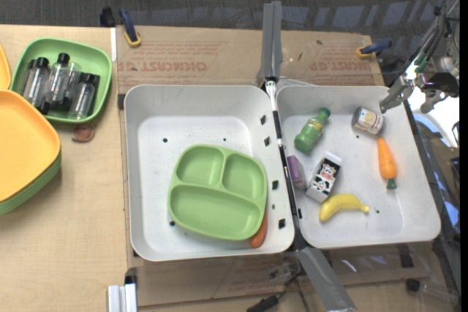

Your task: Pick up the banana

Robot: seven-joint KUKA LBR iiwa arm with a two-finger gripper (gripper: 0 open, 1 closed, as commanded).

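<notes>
The yellow banana (pixel 342 207) lies in the right bin (pixel 420 226), near its front edge and roughly in the middle, curved ends pointing down. My gripper (pixel 411 84) hangs over the far right corner of that bin, well away from the banana and beyond the small can (pixel 368 120). Nothing is visibly held in it.
In the right bin, an orange carrot (pixel 386 161), a green bottle (pixel 311 131), a black-and-white carton (pixel 324 177) and a purple item (pixel 295 172) surround the banana. The left bin (pixel 146 157) holds a green divided plate (pixel 218 192). A green tray of bottles (pixel 62 88) and orange plates (pixel 22 150) sit at left.
</notes>
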